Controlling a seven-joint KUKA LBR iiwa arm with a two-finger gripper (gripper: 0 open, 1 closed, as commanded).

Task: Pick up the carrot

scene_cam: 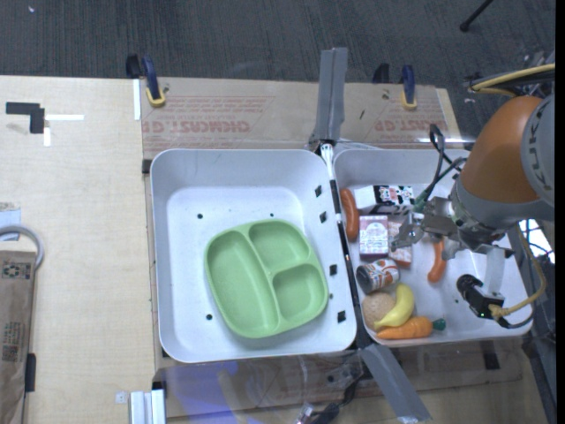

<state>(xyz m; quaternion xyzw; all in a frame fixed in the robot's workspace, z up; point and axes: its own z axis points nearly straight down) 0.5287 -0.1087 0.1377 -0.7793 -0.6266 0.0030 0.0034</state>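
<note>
Orange target: the carrot point(407, 329) lies along the front wall of the right bin point(459, 336), its green stem end pointing right, toward the bare part of the bin floor.
Neighbours: a banana point(400, 307) touches its upper side, and a round tan item point(378, 306) sits just beside its tapered left tip; a small can point(379, 275) is a little further back.
Likely handling: it looks like a toy or plastic carrot, so probably light, stiff and smooth, prone to rolling or slipping out of a shallow pinch.
Where to grip: across the thick middle, fingers spanning its short axis; the wall in front and the banana behind leave little room on either side, so a grip nearer the stem end seems safer.
Gripper: the gripper point(422, 230) hangs over the middle of the right bin, well back from the carrot, above a small box point(373, 235).
Gripper state: whether it is spread or closed cannot be told from this slant; nothing can be seen in its hold.
Other orange items: a sausage-shaped piece point(351, 212) and a smaller one point(436, 263) could be mistaken for the target.
</note>
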